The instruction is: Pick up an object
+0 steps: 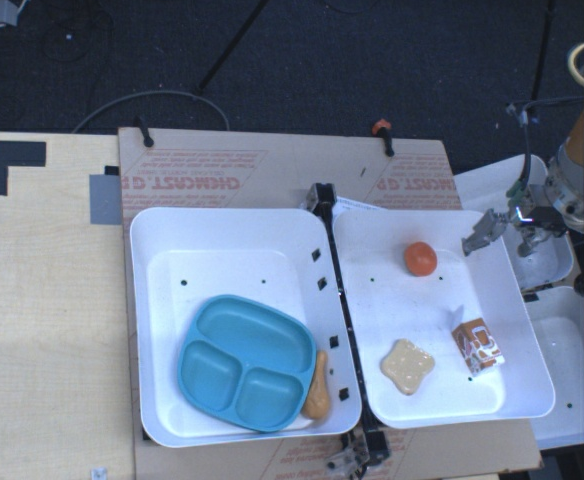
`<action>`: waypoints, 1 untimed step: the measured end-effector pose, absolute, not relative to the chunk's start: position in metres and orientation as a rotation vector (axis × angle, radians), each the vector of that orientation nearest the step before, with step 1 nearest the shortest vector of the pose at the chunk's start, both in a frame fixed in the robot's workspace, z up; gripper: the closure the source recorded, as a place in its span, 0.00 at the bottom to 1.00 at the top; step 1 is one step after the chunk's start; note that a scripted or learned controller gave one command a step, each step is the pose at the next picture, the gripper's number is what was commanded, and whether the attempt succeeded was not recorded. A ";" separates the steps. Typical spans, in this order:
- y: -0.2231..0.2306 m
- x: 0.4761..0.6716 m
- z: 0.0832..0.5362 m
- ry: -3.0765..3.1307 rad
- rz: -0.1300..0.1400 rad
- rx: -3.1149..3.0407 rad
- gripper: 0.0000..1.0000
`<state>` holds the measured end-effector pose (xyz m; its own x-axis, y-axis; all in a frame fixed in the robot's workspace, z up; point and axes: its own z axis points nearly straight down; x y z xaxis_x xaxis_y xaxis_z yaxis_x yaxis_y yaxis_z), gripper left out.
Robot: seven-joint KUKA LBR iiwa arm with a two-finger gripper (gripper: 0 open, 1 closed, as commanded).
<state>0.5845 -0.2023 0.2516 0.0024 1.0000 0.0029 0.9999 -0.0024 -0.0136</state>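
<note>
The right bin (442, 413) holds a small red-orange ball (421, 259) near its far side, a beige flat toast-shaped piece (408, 366) near the front, and a brown and white packet (478, 346) by the right wall. My gripper (505, 238) hovers over the bin's far right rim, to the right of the ball. It is open, with nothing between its fingers.
The left bin (162, 248) contains a blue divided plate (246, 362) with a tan elongated item (317, 388) lying along its right edge. A black divider (334, 298) separates the bins. White sheeting (562, 358) lies to the right of the right bin.
</note>
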 end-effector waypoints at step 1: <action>-0.202 0.587 0.259 -2.220 0.002 -2.220 0.00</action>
<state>0.5868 -0.2021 0.2587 0.0000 1.0000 0.0007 1.0000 0.0000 -0.0024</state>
